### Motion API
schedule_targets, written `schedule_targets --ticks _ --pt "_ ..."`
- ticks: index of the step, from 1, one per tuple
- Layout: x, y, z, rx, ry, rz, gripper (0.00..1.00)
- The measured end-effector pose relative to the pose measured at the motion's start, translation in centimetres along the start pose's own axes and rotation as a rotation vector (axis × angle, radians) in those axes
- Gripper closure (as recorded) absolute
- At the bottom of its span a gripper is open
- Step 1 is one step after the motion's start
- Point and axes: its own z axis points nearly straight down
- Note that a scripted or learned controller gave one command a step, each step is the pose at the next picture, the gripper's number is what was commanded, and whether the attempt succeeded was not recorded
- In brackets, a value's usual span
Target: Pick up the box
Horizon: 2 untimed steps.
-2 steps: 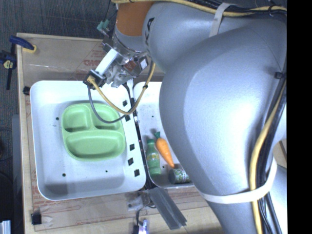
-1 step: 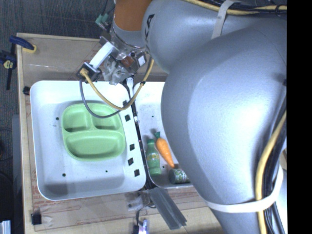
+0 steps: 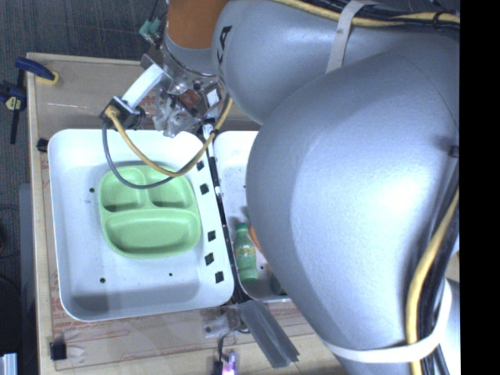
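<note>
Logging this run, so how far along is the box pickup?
Nothing looks done. The pincer hangs above the far rim of the left bin, where a green tray lies, and no box sits in it. The arm covers most of the right bin; a green bottle shows there. Finding and grasping the box remain.

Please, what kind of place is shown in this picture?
Probably a robotics lab bench for pick-and-place trials. A large grey robot arm reaches over two shallow white bins on a wooden bench. The left bin holds a green divided tray, and blue clamps grip the bench edge.
</note>
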Motion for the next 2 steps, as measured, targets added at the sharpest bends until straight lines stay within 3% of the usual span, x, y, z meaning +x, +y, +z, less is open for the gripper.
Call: schedule_targets --ticks 1,2 --pt "-3.4 3.5 5.0 0.002 -0.003 0.098 1.0" --pt "-5.9 3.6 10.5 0.004 -0.003 -0.129 1.0"
